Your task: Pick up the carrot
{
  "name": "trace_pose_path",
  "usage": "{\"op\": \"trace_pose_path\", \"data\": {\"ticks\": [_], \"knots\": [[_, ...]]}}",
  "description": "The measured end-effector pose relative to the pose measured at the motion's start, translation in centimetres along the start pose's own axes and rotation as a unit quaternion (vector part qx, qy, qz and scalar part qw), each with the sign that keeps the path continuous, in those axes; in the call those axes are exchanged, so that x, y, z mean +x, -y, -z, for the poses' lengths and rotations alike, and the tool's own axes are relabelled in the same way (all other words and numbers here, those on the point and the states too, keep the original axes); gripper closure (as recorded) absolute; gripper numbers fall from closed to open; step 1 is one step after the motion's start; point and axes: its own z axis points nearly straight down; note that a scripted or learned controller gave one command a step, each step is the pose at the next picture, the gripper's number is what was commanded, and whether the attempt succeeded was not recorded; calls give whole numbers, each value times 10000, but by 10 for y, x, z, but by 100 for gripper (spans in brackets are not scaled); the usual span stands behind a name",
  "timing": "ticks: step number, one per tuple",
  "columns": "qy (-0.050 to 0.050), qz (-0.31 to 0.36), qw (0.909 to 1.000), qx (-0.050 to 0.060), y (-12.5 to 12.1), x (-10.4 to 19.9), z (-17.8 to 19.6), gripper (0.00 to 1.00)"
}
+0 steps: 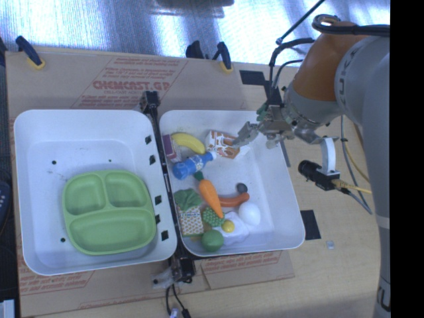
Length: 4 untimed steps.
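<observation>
I see carrot (210, 197) lying mid right bin (291, 207), tip toward near wall, wedged among leafy green (187, 197), sausage (233, 200), egg (250, 212). Jaws (246, 132) hover over far part of bin, above small carton (222, 144); cannot tell how far open, nothing visibly gripped. Crowding leaves little side clearance; I judge top-down approach best. Left bin holds green tray (106, 212).

— How is the light on your side?
— I see it bright and even, with strong bluish glare on the floor (132, 12) along the top of the frame.
— Any blur?
— Slightly soft everywhere; shadows are faint.
</observation>
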Motion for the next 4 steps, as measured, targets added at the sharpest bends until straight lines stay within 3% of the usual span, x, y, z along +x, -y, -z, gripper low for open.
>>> {"op": "trace_pose_path", "data": {"ticks": [1,2,3,4], "knots": [[-5,-1403,9901,15,40,70,-103,0],[-9,-711,9975,10,42,75,-127,0],[-9,-689,9976,23,42,75,-117,100],[1,-487,9988,-12,6,92,-26,100]]}}
